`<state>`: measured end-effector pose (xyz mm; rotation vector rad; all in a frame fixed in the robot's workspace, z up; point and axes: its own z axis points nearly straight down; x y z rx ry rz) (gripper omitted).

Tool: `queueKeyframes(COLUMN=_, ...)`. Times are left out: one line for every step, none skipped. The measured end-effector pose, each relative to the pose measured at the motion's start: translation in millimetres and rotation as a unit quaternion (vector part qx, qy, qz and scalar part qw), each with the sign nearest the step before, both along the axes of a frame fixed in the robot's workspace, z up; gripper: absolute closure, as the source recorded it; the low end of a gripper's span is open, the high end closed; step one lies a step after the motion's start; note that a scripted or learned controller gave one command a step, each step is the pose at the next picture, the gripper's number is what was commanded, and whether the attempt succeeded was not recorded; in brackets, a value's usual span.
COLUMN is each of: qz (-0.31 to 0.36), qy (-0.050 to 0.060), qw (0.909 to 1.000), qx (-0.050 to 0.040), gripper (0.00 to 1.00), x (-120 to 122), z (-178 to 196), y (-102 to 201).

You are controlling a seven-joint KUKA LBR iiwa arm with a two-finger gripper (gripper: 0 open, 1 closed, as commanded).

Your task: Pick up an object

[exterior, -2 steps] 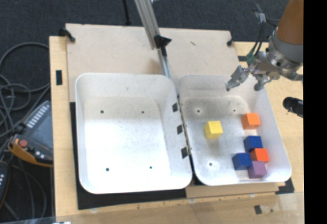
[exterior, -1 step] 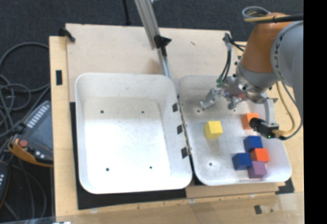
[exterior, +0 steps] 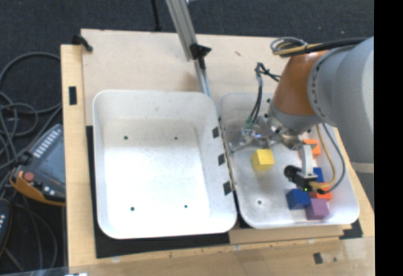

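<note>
- The gripper (exterior: 250, 136) hangs low over the right bin (exterior: 277, 221), near that bin's left wall and towards its far end.
- From here I cannot tell how far open the gripper is; the wrist and its cables cover the working end.
- Nothing can be seen clamped in it.
- One yellow cube (exterior: 263, 159) sits on the bin floor just beside the gripper, on the near side. Whether the two touch I cannot tell.
- One blue block (exterior: 296, 198) lies further towards the near right corner of the same bin.
- One purple block (exterior: 318, 208) is right against the blue block, on its right.
- One smaller blue piece (exterior: 317, 174) shows a little beyond those two, partly covered by the robot's own hardware.
- Two orange pieces are in that bin: one (exterior: 312, 142) close under the wrist and one (exterior: 323, 190) just above the purple block.
- That makes six loose things, all in the right bin, the cube well apart from the cluster in the corner.
- There are two white bins side by side; the left bin (exterior: 104, 142) has four small dark specks on its floor.
- One slanted metal rail (exterior: 175, 4) rises from behind the bins.
- The grey arm with its orange band (exterior: 296, 89) reaches in from the right.
</note>
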<state>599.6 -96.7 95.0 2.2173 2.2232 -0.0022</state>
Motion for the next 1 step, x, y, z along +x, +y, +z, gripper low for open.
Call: queueKeyframes(qz=-0.002, qy=-0.003, qw=1.0000, qx=0.0004, gripper=0.00, x=-19.8, z=60.0, y=-6.1)
